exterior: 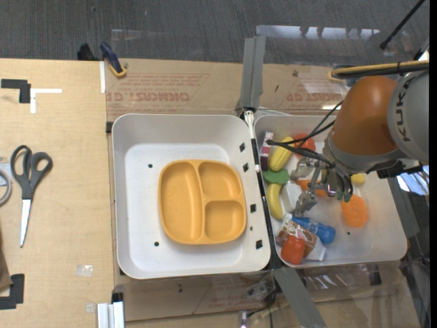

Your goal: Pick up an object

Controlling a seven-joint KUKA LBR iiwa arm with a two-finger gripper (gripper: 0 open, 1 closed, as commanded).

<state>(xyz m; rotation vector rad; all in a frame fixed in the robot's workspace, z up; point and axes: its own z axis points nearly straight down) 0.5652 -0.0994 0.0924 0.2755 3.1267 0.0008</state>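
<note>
My gripper (315, 191) hangs low over the middle of the right bin (382, 248), under the grey arm with its orange band. Toys lie around it: a yellow corn cob (278, 156) and a green piece (276, 176) to its left, a yellow banana (274, 200) below those, an orange fruit (355, 212) to its right, a blue object (321, 232) and a red-and-white packet (295, 241) at the bin's front. A small yellow piece (358, 179) peeks out beside the wrist. I see nothing clearly held between the fingers.
The left bin (130, 203) holds a yellow divided plate (202, 201). Scissors (27, 183) lie on the wooden bench at far left. A blue-and-yellow clip (113, 60) sits at the back. A cable runs from the arm across the right bin's back.
</note>
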